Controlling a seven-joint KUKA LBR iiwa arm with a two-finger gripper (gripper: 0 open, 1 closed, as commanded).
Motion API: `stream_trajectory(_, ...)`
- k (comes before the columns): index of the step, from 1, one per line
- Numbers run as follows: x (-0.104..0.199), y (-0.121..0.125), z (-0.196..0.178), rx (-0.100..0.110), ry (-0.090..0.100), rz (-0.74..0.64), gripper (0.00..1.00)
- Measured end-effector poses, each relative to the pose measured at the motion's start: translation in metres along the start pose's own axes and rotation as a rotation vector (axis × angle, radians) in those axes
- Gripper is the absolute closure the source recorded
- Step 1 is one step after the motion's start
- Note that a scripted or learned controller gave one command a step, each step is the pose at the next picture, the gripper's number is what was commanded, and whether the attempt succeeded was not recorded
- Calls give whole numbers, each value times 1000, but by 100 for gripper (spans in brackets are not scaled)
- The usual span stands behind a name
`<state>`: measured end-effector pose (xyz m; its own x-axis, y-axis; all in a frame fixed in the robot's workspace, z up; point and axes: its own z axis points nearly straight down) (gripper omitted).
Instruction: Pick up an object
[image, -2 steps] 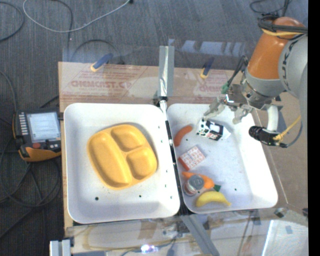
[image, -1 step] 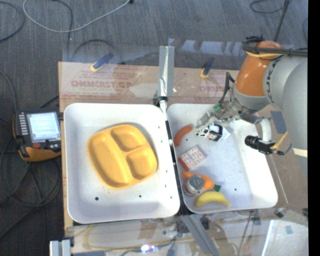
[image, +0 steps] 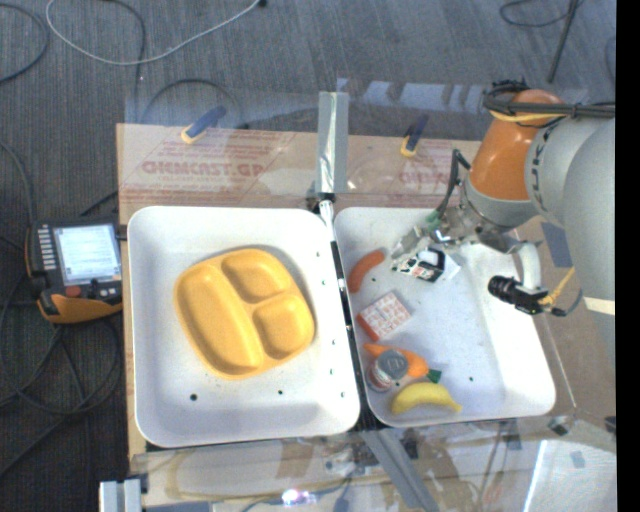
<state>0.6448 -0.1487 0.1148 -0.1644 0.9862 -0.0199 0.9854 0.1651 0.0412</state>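
Carrot (image: 366, 266) just left of gripper (image: 418, 246)

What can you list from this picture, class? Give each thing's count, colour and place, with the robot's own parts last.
bins: 2, white, side by side on the bench
divided tray: 1, yellow, left bin
carrot: 1, orange, right bin, top left
checked packet: 1, red and white, right bin, middle
can: 1, silver, right bin, bottom
banana: 1, yellow, right bin, bottom
handheld screen unit: 1, grey and orange, left of bench
arm: 1, grey and orange, right
tool: 1, over right bin's top
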Motion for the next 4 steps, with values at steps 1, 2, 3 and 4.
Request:
stream_trajectory(1, 4, -5, 3, -9, -17, -115, 0)
stream_trajectory(2, 1, -3, 4, -10, -15, -192, 0)
stream_trajectory(3, 2, -10, 21, 21, 9, -270, 0)
stream_trajectory(4, 2, -9, 11, 20, 13, -269, 100)
